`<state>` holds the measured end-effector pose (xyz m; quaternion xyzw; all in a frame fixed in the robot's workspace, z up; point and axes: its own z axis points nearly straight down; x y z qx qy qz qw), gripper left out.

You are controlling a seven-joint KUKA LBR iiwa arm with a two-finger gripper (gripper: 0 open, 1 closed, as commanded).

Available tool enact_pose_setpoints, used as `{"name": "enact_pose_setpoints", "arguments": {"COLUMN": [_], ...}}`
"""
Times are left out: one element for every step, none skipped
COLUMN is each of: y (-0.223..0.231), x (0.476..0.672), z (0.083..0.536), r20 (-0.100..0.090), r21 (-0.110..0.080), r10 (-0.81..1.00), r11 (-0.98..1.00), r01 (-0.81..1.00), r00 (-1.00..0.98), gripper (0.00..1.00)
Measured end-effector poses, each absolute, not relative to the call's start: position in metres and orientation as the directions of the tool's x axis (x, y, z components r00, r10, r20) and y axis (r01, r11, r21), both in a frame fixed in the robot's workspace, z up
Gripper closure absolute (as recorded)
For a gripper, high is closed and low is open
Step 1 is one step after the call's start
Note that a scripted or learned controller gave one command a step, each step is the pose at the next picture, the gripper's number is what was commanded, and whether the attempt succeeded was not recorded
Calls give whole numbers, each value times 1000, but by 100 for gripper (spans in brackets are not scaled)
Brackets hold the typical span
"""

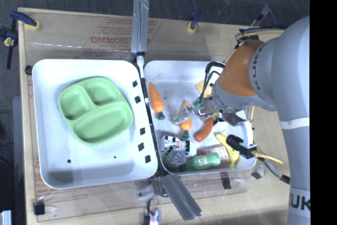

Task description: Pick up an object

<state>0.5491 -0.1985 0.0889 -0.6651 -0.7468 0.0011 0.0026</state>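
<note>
My gripper is low in the right bin, near its middle, under the orange-banded wrist. Just below and left of it lies a small orange piece, and just below it a red-orange sausage-shaped item. Whether either one touches the gripper is hidden. A carrot lies apart at the bin's left side. Along the front wall sit a green bottle, a metal can and a yellow item with a black part.
The left bin holds a green divided plate. A grey bar and a row of black clips run along the divide between the bins. The arm's grey body covers the right bin's right side.
</note>
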Motion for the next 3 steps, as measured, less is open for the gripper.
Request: {"name": "enact_pose_setpoints", "arguments": {"y": [-198,-121,-79], "x": [549,567,622], "z": [96,92,195], "r20": [4,-5,1], "r21": [-10,-1,-5], "r10": [993,981,985], "r11": [119,196,170], "r01": [993,981,985], "r00": [-119,-196,-170], "gripper": [100,100,100]}}
